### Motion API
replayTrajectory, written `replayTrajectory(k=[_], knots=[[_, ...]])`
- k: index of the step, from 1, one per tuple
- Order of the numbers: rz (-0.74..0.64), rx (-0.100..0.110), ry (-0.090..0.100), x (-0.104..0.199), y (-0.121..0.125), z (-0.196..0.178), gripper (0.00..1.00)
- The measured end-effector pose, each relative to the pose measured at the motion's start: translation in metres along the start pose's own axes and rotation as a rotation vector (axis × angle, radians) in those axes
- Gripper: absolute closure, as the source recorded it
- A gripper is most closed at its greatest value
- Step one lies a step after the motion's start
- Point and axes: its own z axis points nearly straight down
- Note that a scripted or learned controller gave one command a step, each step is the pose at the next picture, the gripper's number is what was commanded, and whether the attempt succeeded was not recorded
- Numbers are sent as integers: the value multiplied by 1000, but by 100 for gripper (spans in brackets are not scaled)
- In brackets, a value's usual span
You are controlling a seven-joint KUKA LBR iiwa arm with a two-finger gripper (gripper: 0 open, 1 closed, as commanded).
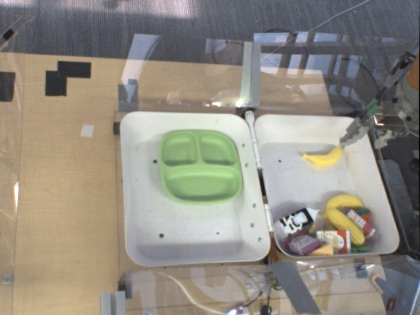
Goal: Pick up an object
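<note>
A small yellow banana [323, 157] lies in the upper middle of the right bin [289, 176]. My gripper [352, 135] hangs at that bin's upper right edge, just up and right of the banana's tip, with nothing visibly held. Piled in the bin's lower right corner are a yellow corn cob [346, 213], a black-and-white item [296, 220], a purple block [303, 244] and a red-and-orange box [333, 241].
The left bin [141, 195] holds a green divided plate [200, 165] near its middle. A metal divider [257, 169] runs between the two bins. Clear panels stand behind the bins, and the arm's body sits at the right edge.
</note>
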Motion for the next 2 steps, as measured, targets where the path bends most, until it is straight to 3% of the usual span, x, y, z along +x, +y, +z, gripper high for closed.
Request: replayTrajectory(k=[1,2], knots=[[-39,-3,0,-20,3,159,0],[-39,-6,0,-19,5,149,100]])
